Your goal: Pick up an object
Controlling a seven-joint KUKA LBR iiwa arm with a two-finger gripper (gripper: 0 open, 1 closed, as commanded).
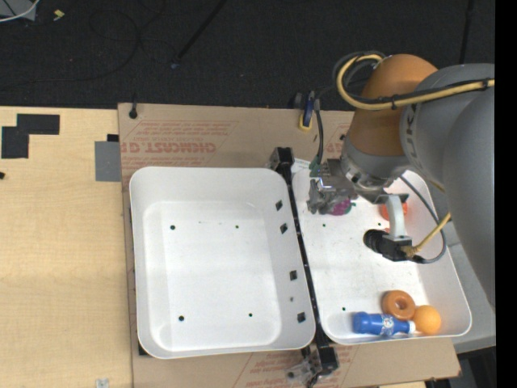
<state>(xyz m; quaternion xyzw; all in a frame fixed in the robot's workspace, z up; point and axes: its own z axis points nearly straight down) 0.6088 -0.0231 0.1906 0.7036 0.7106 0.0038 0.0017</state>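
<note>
fixed overhead camera, slanted down, both bins (141, 217)

Light falls evenly from above, bright on the two white bins (212, 259) and the pale tabltop (56, 241), while the floor beyond the hand (327, 196) stays nearly black, its cables barely traceable. The bin left of the hand borders on overexposed, with detail washed out along its walls. Shadows are soft and short: a dim one under the hand, another inside the bin rims. The picture is slightly grainy, with soft edges throughout.
</note>
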